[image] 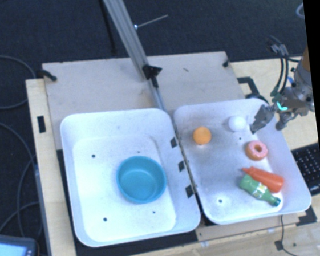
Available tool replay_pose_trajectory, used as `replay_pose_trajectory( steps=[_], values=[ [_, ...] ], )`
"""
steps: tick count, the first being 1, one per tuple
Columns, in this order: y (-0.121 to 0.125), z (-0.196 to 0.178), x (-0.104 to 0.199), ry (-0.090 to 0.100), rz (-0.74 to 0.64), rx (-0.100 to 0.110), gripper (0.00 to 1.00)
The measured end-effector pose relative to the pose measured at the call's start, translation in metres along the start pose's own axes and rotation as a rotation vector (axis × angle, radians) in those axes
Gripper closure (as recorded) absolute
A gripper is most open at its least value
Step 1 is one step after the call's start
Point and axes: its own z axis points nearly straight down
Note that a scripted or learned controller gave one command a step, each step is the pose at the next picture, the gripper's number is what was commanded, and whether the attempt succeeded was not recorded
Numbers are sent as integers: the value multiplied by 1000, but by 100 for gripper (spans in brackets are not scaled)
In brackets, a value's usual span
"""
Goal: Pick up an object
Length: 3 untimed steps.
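The white ball (237, 123) sits in the right bin (221, 163), just left of my tool (271, 117). My tool's fingers are spread and pinch nothing. A pink ring (257, 150) lies below the ball, an orange ball (202, 136) farther left.

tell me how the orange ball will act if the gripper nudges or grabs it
The orange ball looks round and smooth, so a nudge would likely send it rolling across the flat right bin. It may squirt out of a two-finger pinch. It sits apart from the other things, and the gripper is open.
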Motion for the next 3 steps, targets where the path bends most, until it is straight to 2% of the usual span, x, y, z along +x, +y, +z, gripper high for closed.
replay_pose_trajectory(
  steps=[1,3],
  values=[
    [1,-3,0,-1,0,-6,0],
    [4,120,-1,-3,4,0,0]
  ],
)
